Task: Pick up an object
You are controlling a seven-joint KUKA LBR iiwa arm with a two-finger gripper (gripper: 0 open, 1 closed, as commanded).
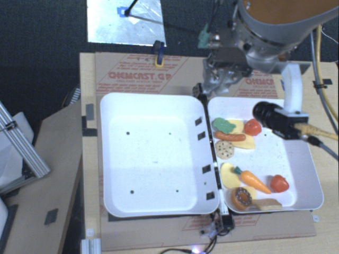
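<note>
The gripper (pixel 220 81), whose spread cannot be told, is held well apart from the carrot (pixel 253 181), judged light, stiff, slick, best pinched mid-body.

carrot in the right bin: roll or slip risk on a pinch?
The carrot looks like a smooth, tapered toy, so it may squirt toward its narrow tip if pinched off-centre. Its round section suggests it could roll when nudged sideways. It lies against a yellow piece, which might shift along with it.
</note>
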